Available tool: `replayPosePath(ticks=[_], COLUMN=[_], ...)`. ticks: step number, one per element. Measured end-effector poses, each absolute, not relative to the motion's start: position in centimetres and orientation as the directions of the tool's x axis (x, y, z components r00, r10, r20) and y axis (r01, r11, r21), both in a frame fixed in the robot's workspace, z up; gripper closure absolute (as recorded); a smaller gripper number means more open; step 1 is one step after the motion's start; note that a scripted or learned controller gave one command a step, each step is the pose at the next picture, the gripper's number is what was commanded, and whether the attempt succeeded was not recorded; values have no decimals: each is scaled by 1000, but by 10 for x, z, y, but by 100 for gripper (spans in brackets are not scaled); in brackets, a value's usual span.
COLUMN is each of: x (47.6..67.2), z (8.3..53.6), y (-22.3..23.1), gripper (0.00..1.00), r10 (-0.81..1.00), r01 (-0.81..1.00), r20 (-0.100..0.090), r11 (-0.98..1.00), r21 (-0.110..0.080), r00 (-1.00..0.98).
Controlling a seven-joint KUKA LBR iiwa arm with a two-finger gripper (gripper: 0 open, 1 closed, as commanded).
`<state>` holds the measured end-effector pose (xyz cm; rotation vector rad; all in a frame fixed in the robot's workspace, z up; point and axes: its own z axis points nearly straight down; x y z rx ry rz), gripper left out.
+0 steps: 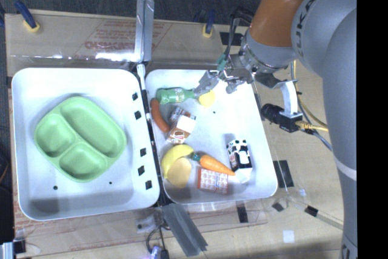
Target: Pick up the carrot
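Note:
The carrot [214,164] is orange with a green stub at its left end. It lies in the right bin [257,130] near the front, between a yellow fruit [174,154] and a black-and-white bottle [240,155]. My gripper [219,82] hangs over the back edge of that bin, well behind the carrot and apart from it. Its fingers are spread, so it is open, with nothing between them. A small yellow piece [207,98] lies just below the left finger.
Also in the right bin are a green bottle [172,95], a reddish sausage [159,117], a small carton [182,128], a tan round fruit [179,172] and a printed box [213,181] touching the carrot's front. The left bin [24,191] holds a green divided plate [80,137].

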<state>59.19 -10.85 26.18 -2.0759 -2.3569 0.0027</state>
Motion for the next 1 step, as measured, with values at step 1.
replayPosePath(ticks=[1], x=[549], z=[163], y=[-140], gripper=[0], r10=[1000], r01=[1000], r20=[1], r11=[26], r21=[-2], r00=[-26])
